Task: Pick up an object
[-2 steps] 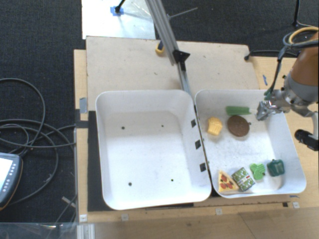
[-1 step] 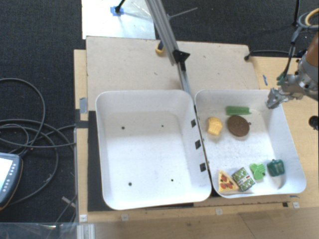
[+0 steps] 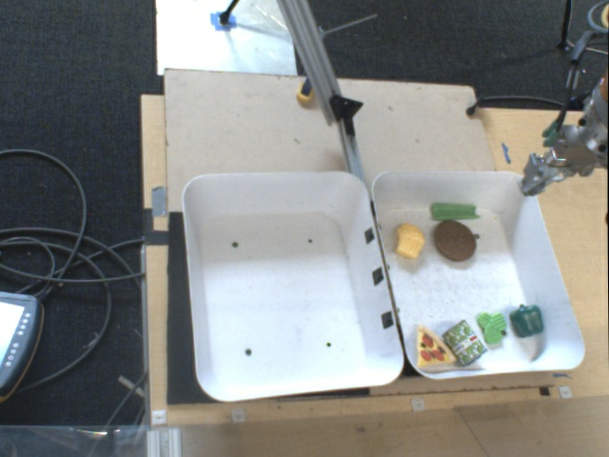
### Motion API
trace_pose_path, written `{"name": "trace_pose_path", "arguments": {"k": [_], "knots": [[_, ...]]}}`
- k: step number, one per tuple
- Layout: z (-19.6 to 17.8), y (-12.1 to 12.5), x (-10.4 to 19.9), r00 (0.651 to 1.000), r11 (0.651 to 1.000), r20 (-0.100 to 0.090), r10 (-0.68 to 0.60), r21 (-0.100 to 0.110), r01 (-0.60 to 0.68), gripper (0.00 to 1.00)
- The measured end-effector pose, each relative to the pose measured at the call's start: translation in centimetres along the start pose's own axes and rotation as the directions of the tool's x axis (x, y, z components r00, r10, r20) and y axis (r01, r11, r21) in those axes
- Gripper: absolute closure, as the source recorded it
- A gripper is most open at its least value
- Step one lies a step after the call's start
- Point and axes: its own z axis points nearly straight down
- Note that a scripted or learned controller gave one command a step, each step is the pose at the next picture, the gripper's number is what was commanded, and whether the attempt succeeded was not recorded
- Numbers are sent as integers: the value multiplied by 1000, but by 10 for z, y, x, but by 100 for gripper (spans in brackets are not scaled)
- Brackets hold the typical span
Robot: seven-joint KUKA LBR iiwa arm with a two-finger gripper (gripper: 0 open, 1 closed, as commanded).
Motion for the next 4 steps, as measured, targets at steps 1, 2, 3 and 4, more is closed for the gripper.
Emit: {"name": "trace_pose_path", "arguments": {"k": [1,2,3,4], "knots": [[4,-4,45,1000,1000,-3,-3,6,3,100],[20,0,95,1000,1000,-4,-5,6,5,100],[17,10,151,1000,1000,-4,-6,4,6,100],[34,8,211,1000,1000,-5,-6,7,6,100]]}}
